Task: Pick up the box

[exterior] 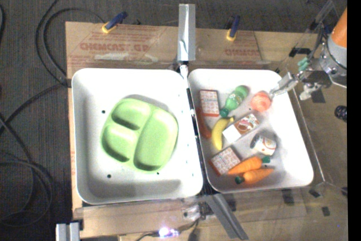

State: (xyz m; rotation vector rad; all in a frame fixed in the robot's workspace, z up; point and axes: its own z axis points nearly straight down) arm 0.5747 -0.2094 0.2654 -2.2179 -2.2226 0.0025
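Note:
Three small boxes lie in the right bin (299,138). A red box (209,103) is at its far left, a white and red box (241,127) lies in the middle, and another red box (225,160) sits near the front. My gripper (282,86) hangs over the bin's far right corner, just right of a pink-red round fruit (261,101). It is well apart from all three boxes, and nothing shows in its grasp. The arm's wrist (324,68) stands beyond the bin's right rim.
Around the boxes lie a green bottle (236,97), a banana (219,131), a can (265,144) and two carrots (249,165). The left bin (84,166) holds a green divided plate (141,134). A metal post (186,31) stands behind the bins.

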